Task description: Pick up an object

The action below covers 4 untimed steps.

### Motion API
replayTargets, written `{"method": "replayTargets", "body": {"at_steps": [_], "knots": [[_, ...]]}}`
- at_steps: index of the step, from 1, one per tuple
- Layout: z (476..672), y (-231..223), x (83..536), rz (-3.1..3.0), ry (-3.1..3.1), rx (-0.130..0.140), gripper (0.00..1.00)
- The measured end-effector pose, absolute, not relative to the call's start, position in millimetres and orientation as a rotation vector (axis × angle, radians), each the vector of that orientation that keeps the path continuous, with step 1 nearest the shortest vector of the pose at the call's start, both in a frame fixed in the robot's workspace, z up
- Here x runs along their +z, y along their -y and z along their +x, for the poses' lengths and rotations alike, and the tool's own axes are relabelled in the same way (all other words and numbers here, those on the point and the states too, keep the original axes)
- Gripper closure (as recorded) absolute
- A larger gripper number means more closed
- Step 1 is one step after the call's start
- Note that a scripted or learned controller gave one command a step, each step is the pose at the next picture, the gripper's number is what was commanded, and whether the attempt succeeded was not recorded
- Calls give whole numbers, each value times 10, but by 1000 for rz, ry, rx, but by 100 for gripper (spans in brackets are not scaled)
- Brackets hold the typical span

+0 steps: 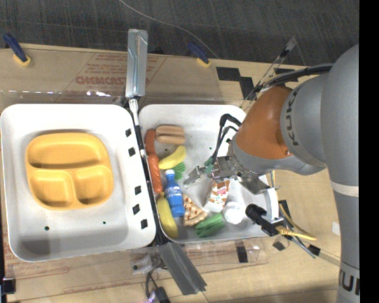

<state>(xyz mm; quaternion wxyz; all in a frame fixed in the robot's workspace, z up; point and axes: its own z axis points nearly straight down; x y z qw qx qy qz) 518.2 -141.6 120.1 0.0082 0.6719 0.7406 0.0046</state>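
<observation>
Arm point(303, 131), grey with an orange band, is reaching into the right shallow white bin point(196, 115), its two-finger gripper point(216, 169) hanging over the clutter (whether its fingers are gripping, I cannot tell). At its seven o'clock a small blue plastic bottle point(174, 194) is lying. The yellow divided plastic tray point(68, 169) is sitting at nine o'clock, in the left white bin point(19, 232).

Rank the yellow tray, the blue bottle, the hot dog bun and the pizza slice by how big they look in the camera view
Largest to smallest:
1. yellow tray, by far
2. blue bottle and hot dog bun, which look about the same size, so I won't rank them apart
3. pizza slice, partly covered by neighbours, so its rank is unsure
</observation>
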Motion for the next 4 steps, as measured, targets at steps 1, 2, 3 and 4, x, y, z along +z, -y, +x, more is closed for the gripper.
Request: {"method": "replayTargets", "body": {"at_steps": [1,2,3,4], "knots": [[5916,1313,1407,1882,-2515,1,0],[6513,1012,903,1743,-2617,-2,0],[6521,1011,1017,1736,-2619,-1,100],[6536,784,1980,1752,-2598,9,100]]}}
